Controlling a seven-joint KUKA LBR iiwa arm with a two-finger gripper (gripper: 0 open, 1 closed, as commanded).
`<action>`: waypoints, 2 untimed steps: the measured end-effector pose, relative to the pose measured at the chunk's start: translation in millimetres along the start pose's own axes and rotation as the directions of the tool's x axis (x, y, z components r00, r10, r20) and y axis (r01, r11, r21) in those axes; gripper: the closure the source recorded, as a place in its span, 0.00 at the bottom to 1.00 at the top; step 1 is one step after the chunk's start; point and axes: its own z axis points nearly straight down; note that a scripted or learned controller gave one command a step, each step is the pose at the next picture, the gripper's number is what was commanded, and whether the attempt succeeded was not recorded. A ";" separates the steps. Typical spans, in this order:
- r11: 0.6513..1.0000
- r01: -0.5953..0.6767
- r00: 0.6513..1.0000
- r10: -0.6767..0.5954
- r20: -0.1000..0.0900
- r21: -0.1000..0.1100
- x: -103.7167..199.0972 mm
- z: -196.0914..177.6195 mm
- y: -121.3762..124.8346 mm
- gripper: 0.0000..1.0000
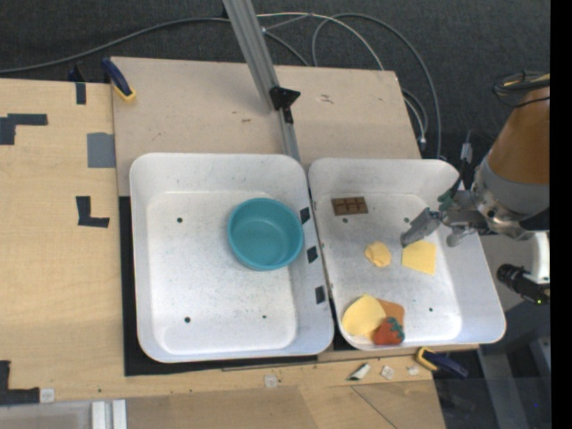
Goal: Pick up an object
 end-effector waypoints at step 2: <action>1.000 -0.001 1.000 0.001 -0.001 0.006 5.1 52.9 -10.5 0.00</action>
